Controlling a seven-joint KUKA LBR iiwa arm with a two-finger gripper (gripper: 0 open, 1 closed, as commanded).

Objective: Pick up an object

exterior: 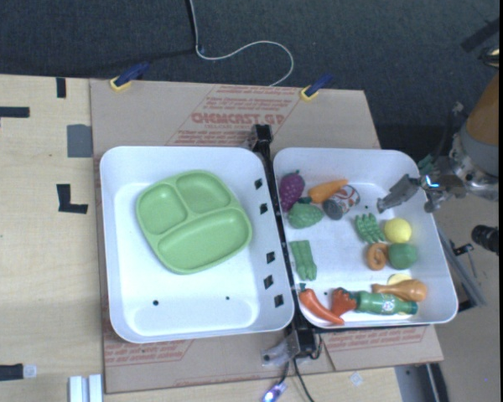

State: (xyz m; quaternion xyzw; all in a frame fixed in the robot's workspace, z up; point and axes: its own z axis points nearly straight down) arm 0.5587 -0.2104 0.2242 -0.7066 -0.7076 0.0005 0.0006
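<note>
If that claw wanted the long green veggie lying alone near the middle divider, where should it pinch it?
Probably across the narrow middle of the long green piece, coming straight down from above. It lies flat, running lengthwise up the right bin, with bare floor on both long sides for the fingers. The gripper is over the bin's far right corner.

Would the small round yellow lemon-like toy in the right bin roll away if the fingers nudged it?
Probably: the small round yellow lemon-like toy looks smooth and rounded, so it may roll or slip. The green ball and green ridged piece crowding it might stop it.
</note>
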